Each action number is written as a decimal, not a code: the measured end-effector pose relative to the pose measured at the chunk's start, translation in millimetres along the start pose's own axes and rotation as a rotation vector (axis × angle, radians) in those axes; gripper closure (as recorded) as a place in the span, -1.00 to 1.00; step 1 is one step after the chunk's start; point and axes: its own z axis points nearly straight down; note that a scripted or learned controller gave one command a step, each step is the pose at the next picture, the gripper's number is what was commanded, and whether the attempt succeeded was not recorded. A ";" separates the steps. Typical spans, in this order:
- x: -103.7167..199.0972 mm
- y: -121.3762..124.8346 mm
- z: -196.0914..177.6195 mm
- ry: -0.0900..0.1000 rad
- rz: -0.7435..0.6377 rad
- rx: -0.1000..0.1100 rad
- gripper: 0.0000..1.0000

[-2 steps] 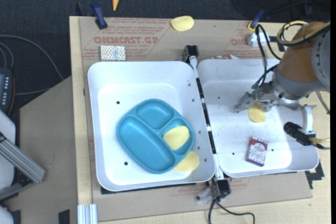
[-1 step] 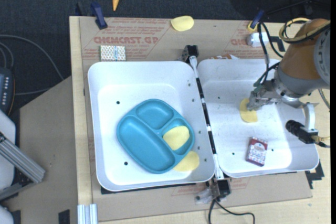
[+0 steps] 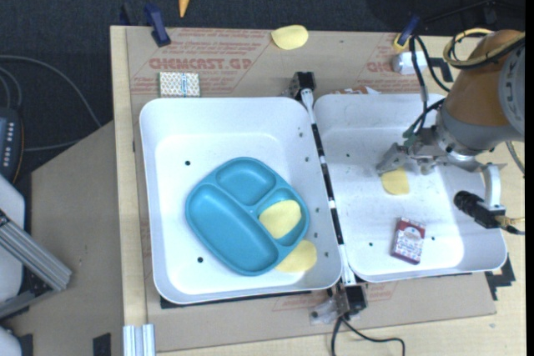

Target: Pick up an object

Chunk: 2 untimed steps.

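A small yellow piece (image 3: 396, 183) lies in the middle of the right bin (image 3: 367, 117). My gripper (image 3: 407, 167) hangs just above and behind it, open, its fingers spread to either side with nothing between them. A dark red packet (image 3: 408, 241) lies nearer the front of the same bin. In the left bin (image 3: 167, 137) sits a blue divided plate (image 3: 234, 217) with a yellow piece (image 3: 281, 217) in its right compartment. Another yellow piece (image 3: 297, 258) rests against the plate's front edge.
Behind the bins, the bench bears a yellow piece (image 3: 289, 37) and a small patterned packet (image 3: 178, 83). Blue clamps (image 3: 156, 25) (image 3: 406, 31) hold the board's back edge. The arm's orange band (image 3: 484, 87) and cables overhang the right bin's far right side.
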 end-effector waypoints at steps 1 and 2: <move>43.7 -2.0 10.1 0.001 -0.002 0.001 -1.00; 54.9 -9.5 10.0 0.001 0.000 0.002 -1.00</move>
